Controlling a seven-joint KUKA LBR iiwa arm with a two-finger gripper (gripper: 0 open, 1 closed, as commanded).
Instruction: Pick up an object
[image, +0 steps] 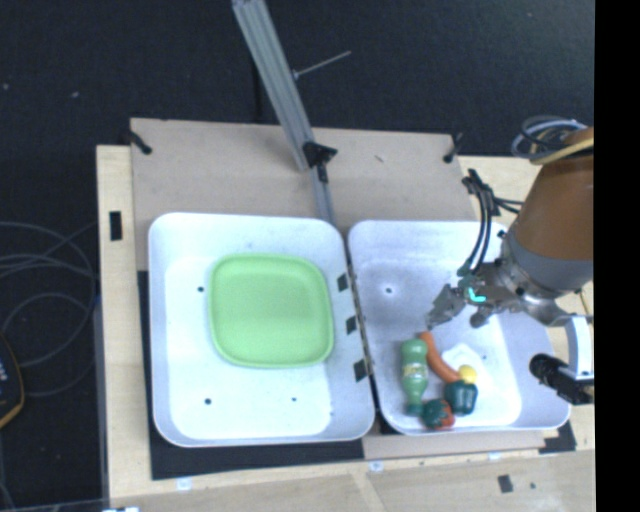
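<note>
My gripper (458, 312) hangs over the right bin (400, 255), just above a cluster of small toys at the bin's front. Its fingers stand apart with nothing between them. The cluster holds a green bottle (413, 365), an orange carrot (436, 354), a white piece (461, 355), a small yellow item (467, 374), a dark green pepper (461, 397) and a teal and red item (436, 414). The carrot's upper end lies just below the gripper's left finger (438, 310).
A light green square plate (270, 310) lies in the left bin (180, 250). A grey metal pole (285, 90) slants down to the back edge between the bins. The arm's orange-banded body (560, 220) looms over the right bin's far right side.
</note>
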